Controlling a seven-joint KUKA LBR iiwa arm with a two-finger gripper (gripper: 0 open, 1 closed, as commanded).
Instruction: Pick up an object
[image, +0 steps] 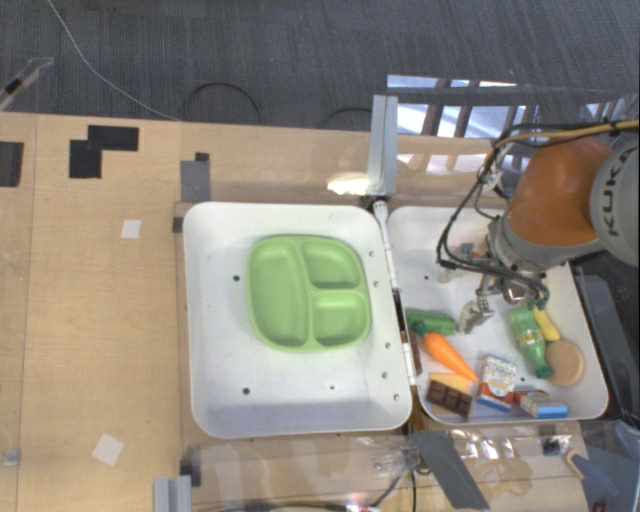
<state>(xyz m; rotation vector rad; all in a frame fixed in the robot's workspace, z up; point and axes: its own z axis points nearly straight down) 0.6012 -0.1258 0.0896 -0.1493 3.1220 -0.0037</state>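
1. Nearest edge of the right-hand shallow white bin (590, 300): a dark brown chocolate-bar block (449, 396) lies at the near left corner. Just beside it sits a small white carton with a printed label (498, 377), then a flat red-and-blue packet (535, 404) along the near wall.
2. A round tan biscuit-like disc (565, 362) rests near the right wall, touching or almost touching the base of a green plastic bottle (527, 338).
3. A yellow stick-shaped piece (545, 324) lies along the right side of the bottle.
4. An orange toy carrot (447, 353) lies at a slant left of centre, with its tip towards the carton. A dark green leafy toy piece (432, 322) sits just above it, near the bin's left wall.
5. The two-finger gripper (478, 312) hangs over the middle of this bin, between the green leafy piece and the bottle. Its metal fingers (472, 318) point down and appear spread a little, with nothing between them; they touch no object as far as I can see.
6. Above the gripper, black cables (460, 235) loop around the grey wrist, and the arm's orange band (552, 190) sits over the far right corner.
7. The left-hand shallow white bin (215, 300) holds a light green three-compartment plastic tray (306, 291), lying flat near its centre, well apart from the gripper.
8. Farther off is the pale wooden bench (90, 330), with black square markers (100, 148) at its far left.
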